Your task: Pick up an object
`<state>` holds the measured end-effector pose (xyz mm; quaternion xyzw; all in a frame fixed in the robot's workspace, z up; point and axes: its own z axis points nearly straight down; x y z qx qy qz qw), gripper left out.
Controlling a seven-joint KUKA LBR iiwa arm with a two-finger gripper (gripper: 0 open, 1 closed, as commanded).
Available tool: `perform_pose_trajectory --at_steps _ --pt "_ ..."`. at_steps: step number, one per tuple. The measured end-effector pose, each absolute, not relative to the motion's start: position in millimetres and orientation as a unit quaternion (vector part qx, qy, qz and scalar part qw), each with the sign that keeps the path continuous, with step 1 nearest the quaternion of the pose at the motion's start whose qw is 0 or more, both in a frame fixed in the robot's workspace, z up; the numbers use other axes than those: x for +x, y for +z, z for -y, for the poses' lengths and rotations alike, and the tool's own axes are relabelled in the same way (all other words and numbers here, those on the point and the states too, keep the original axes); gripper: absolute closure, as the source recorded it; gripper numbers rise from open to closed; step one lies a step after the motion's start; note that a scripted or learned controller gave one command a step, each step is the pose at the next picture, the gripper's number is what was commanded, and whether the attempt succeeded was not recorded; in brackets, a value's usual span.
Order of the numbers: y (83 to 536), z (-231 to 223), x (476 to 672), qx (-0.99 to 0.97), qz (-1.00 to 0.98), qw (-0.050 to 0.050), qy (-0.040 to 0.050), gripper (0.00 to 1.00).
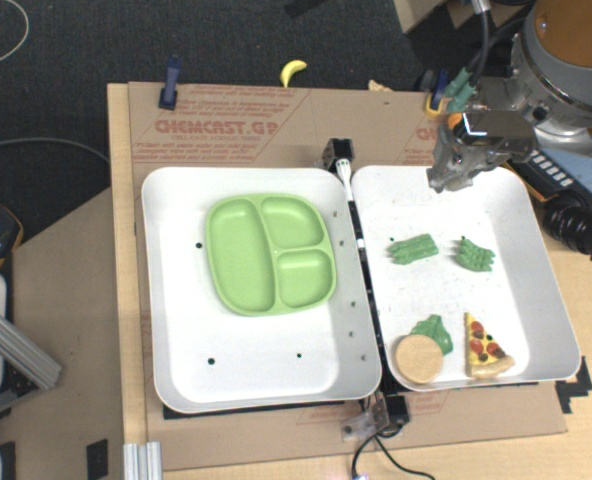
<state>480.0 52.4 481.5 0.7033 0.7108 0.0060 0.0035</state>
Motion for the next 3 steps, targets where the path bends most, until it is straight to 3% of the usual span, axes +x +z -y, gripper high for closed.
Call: perform_pose_trajectory --at_steps 1,2,3 --pt "474 10 479.2 0.709 -0.705 0.000 -0.0006 1.00" --pt "432 4 479.1 0.708 -0.707 -0.002 -0.0020 1.00" --pt "397 45 479.1 0.709 -0.706 -0.001 -0.0016 1.00"
